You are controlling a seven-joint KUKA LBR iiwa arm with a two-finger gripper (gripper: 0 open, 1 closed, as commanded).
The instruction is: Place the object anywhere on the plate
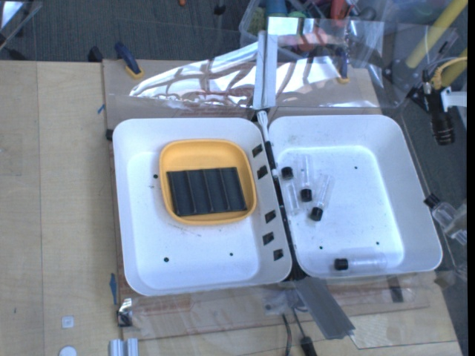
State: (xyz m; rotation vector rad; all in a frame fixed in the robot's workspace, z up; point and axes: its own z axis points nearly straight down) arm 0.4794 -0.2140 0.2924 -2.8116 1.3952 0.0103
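A yellow square plate (172,162) with rounded corners lies in the left white bin (141,258). A dark grey ribbed rectangular object (206,191) rests flat on the plate and covers most of its floor. In the right white bin (401,199) lie several clear plastic tubes with black caps: a cluster (306,193) near the bin's left side, and one tube (364,262) along the front wall.
Between the bins runs a divider with small black tabs (267,217). Crinkled clear plastic film (223,80) sits behind the bins. A clear box of coloured items (326,6) stands at the back right. Cables and a black fitting (443,124) hang at the right edge.
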